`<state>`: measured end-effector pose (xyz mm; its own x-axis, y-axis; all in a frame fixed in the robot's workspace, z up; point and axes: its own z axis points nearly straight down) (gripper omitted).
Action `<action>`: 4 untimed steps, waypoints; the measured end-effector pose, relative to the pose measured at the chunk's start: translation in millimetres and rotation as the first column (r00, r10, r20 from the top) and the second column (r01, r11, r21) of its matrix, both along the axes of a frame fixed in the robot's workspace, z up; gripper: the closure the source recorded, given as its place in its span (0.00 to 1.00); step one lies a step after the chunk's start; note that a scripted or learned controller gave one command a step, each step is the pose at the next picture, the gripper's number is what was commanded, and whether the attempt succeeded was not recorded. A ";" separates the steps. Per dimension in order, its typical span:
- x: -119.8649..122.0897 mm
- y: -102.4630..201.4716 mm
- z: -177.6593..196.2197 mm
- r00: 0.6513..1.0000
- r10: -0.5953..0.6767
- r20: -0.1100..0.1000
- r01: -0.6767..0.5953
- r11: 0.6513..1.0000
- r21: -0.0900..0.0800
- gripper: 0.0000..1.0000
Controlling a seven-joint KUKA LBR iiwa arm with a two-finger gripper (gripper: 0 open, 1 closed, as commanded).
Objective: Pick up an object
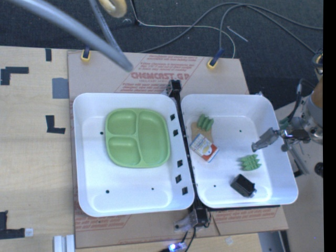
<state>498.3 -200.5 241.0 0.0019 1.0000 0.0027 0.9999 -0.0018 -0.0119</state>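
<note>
I see the gripper (262, 142) at the right bin's (265, 106) right wall; its state I cannot tell. The green toy (250, 163) lies just below it, apart.

arm: reaches in from table's right edge, wrist low | gripper (261, 143): over right side, pointing left, nothing visibly held
</note>
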 end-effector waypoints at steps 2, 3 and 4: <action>-2.8 -6.0 -44.4 1.000 0.002 0.003 -0.002 1.000 -0.001 0.00; -9.5 -13.5 -97.0 1.000 0.002 0.002 -0.002 1.000 0.000 0.00; -10.2 -12.6 -152.0 1.000 0.003 0.006 -0.003 1.000 -0.001 0.00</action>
<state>488.0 -213.1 88.9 -0.0013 1.0000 0.0015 1.0000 0.0013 -0.0056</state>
